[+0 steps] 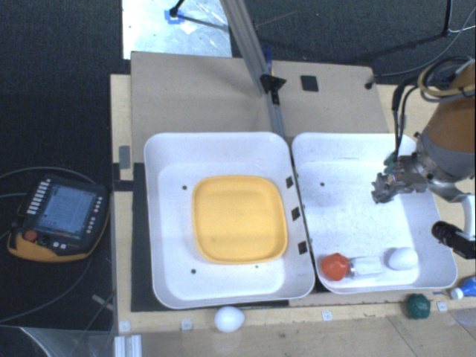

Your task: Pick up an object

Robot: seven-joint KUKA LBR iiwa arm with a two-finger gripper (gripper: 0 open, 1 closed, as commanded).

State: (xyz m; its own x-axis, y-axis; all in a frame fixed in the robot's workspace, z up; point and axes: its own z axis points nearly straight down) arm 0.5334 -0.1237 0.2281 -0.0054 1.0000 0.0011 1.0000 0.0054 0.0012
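orange ball (335, 267) low-left of claw (384, 190), well apart

Arm in from right, pincer (384, 187) hanging low, wrist bent

You're looking at open white floor across the middle of the right bin (349, 222); the gripper (385, 188) is hanging over its right side. Along its near wall an orange ball (335, 267), a clear piece (366, 267) and a white egg (402, 259) are crowding together. The yellow plate (240, 219) is filling most of the left bin (167, 222).
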